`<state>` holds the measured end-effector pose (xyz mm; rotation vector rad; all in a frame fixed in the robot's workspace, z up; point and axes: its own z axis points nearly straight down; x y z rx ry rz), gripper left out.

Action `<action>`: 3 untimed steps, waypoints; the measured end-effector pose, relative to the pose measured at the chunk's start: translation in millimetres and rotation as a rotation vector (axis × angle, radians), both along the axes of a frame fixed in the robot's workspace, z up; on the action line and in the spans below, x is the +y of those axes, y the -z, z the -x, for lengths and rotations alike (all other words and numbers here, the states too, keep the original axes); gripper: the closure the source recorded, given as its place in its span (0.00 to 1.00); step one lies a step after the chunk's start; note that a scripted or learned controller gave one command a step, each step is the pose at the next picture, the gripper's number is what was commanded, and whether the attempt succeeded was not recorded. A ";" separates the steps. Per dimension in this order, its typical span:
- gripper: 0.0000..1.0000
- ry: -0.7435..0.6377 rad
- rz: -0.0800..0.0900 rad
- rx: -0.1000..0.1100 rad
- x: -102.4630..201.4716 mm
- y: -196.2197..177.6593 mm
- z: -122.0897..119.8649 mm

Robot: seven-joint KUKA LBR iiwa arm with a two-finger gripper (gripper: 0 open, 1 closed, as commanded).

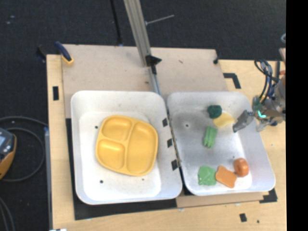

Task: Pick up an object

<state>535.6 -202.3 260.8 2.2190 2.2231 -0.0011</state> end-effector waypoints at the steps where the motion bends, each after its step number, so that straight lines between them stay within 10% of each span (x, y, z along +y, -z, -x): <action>1: 0.00 0.000 0.000 -0.001 0.0 -0.5 -0.3; 3: 0.00 0.001 -0.001 0.004 -0.5 108.9 -3.2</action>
